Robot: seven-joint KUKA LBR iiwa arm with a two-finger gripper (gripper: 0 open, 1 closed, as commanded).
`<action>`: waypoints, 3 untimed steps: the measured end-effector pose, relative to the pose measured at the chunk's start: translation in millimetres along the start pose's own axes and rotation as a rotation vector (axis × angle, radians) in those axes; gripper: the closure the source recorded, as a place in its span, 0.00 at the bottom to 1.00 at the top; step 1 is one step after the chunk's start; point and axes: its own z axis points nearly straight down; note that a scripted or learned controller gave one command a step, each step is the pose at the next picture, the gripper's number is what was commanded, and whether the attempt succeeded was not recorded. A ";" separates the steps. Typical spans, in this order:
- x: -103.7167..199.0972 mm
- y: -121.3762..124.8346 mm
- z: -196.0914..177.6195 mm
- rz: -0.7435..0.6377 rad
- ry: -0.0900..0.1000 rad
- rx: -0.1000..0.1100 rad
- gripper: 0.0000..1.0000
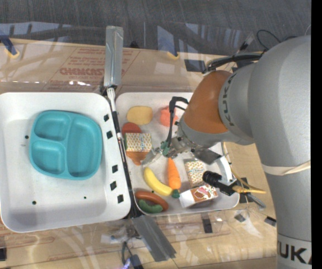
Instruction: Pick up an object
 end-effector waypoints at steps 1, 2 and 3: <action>-42.4 -31.5 -1.0 -0.093 0.000 -0.001 0.00; -42.1 -30.7 -9.7 -0.097 0.002 0.001 1.00; -20.5 29.3 -164.0 -0.017 -0.003 -0.004 1.00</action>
